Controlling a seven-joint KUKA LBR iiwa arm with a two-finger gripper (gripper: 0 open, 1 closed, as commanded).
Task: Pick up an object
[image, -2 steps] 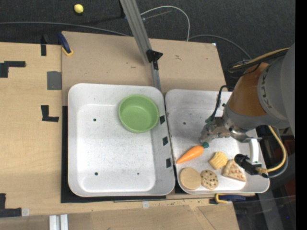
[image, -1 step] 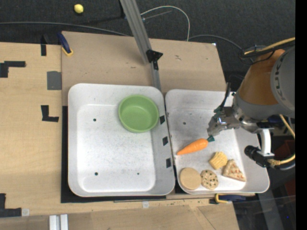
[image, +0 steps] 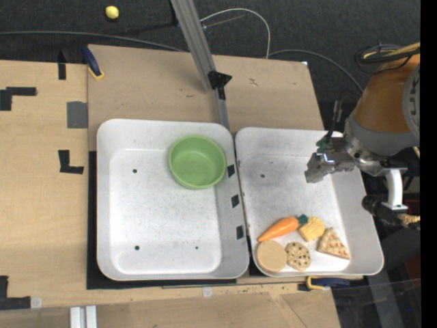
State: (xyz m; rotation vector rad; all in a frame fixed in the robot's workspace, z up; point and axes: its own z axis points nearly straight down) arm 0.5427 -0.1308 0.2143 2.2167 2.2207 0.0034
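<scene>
The right bin holds toy food along its front edge: an orange carrot, a yellow corn piece, a pizza slice, a chocolate-chip cookie and a round tan biscuit. A green bowl sits in the left bin at its back right. My gripper hangs over the right bin's right side, well behind the food, with nothing visible in it.
A grey metal pole slants down to the rear junction of the bins. Cables lie on the dark floor behind the bench, and a small yellow ball rests there. Black tape marks dot the wooden bench at left.
</scene>
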